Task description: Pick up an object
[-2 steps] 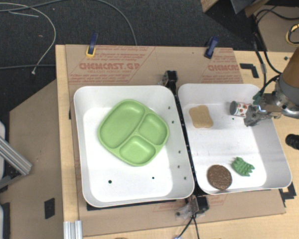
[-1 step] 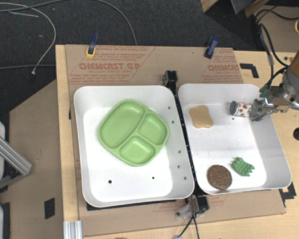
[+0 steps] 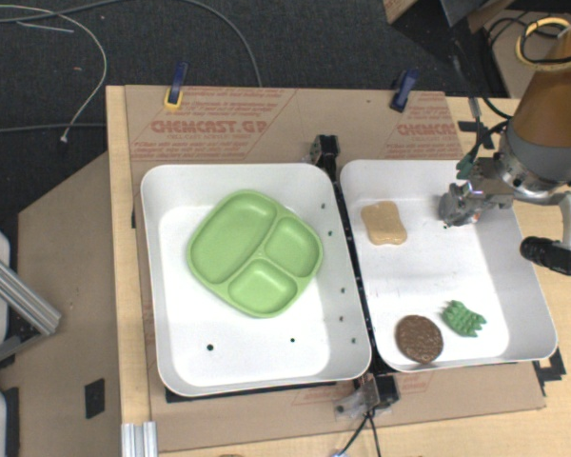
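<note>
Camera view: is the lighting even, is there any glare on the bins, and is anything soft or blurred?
Camera view: light is even and diffuse, with faint shadows beside the green plate and the brown disc. The white bins read bright but keep their edges, with no hard glare. The gripper looks slightly soft, so its fine detail is unclear; the tan piece and green toy are reasonably sharp.

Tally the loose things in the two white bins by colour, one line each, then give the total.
Green: 2, the divided plate in the left bin and the small leafy piece in the right bin
Tan: 1, the biscuit-like piece
Brown: 1, the round disc
Total: 4
</note>
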{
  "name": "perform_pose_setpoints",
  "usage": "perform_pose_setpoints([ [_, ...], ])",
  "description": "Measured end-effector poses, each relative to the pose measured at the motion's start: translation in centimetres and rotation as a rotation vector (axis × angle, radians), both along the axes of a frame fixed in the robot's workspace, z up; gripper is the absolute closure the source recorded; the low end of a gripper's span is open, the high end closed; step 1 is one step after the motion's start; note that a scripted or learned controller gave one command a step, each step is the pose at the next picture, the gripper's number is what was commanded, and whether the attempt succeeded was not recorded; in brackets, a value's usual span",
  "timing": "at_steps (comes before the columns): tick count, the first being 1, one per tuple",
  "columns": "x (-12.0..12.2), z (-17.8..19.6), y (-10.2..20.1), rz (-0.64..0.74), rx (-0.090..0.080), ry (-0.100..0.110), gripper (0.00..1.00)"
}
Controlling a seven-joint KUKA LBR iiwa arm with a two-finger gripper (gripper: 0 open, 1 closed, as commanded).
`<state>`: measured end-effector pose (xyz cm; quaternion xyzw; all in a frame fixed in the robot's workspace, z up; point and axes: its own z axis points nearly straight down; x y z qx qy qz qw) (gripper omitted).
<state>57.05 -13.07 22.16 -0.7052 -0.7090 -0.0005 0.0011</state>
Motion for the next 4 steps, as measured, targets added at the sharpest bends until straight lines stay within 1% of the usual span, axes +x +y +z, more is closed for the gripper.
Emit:
perform_pose_setpoints([
  [1, 1.4, 1.1, 4.9, 0.0, -0.001, -0.004, 1.0],
  [2, 2.1, 1.4, 9.4, 0.0, -0.001, -0.003, 1.0],
  [3, 4.7, 1.1, 14.9, 0.0, -0.001, -0.004, 1.0],
  [4, 5.5, 1.6, 20.0, 0.0, -0.001, -0.003, 1.0],
])
